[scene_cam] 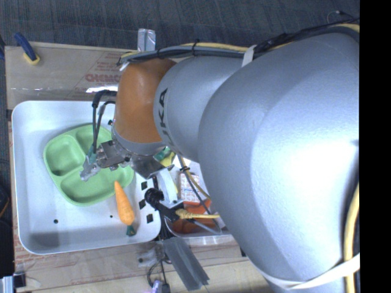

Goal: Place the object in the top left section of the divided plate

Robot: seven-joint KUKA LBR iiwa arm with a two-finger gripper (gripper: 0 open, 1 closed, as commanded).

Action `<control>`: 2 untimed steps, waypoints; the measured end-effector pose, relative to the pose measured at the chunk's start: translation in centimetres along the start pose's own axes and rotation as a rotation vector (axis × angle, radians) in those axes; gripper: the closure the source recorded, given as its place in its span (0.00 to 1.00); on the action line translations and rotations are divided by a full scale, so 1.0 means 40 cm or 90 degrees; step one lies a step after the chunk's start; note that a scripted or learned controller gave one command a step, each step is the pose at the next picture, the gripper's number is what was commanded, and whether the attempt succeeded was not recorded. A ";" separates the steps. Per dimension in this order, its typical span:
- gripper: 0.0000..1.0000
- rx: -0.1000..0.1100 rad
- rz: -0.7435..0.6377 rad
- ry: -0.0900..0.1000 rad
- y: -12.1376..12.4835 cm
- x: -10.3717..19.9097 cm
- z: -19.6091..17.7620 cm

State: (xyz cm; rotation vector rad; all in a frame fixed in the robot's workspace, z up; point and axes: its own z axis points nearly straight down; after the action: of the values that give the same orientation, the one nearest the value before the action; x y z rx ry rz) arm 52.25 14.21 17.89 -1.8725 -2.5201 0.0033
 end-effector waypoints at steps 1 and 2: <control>0.00 0.001 0.165 0.000 0.051 0.163 -0.192; 0.00 0.000 0.285 0.000 0.190 0.138 -0.461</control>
State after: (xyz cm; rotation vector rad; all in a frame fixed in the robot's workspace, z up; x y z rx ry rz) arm 57.99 21.69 36.31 -2.3856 -2.0422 0.0041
